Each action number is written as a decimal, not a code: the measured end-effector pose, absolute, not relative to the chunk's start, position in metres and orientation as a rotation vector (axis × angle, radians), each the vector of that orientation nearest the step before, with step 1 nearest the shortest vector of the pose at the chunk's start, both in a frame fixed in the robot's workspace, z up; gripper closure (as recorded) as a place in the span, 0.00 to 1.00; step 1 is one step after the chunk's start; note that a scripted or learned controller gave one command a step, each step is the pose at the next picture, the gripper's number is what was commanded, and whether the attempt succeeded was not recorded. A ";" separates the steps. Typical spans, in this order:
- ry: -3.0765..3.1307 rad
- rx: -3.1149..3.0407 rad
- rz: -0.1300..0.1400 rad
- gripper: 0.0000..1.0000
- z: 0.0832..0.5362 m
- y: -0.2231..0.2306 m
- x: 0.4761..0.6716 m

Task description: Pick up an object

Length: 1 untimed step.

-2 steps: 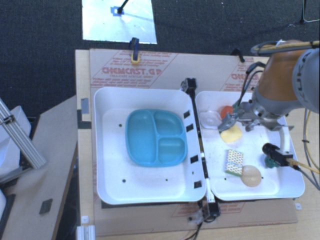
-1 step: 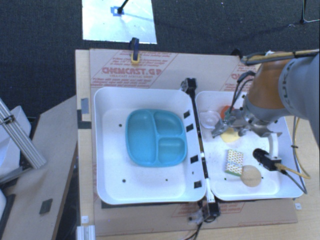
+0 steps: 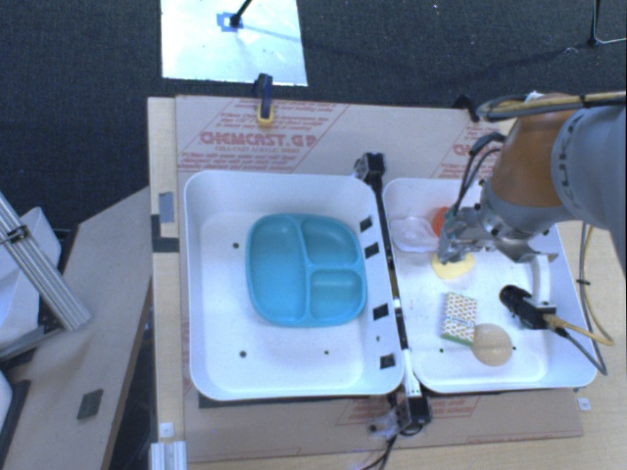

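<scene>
Reaching into the right bin [image 3: 563, 346], the gripper [image 3: 453, 253] touches a yellow piece [image 3: 455, 266]; its grip I cannot tell.

Your arm [image 3: 588, 160] is a rounded grey shell with a broad orange band [image 3: 524, 155] above the wrist; thin black cables loop just behind the dark metal gripper [image 3: 453, 248].

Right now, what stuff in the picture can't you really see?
- Gripper: its fingers blur together from the camera above, so open or shut is unclear.
- Orange thing: the wrist covers most of it.
- Yellow disc: partly under the gripper.
- Clear cup: see-through and faint against the right bin.
- Patterned block: print too small.
</scene>
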<state>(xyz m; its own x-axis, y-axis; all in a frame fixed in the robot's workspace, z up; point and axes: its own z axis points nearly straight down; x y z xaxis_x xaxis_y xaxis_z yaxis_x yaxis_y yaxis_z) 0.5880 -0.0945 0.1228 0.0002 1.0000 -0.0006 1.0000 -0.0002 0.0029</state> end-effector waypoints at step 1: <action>2.219 2.221 0.003 1.00 0.171 -0.100 0.581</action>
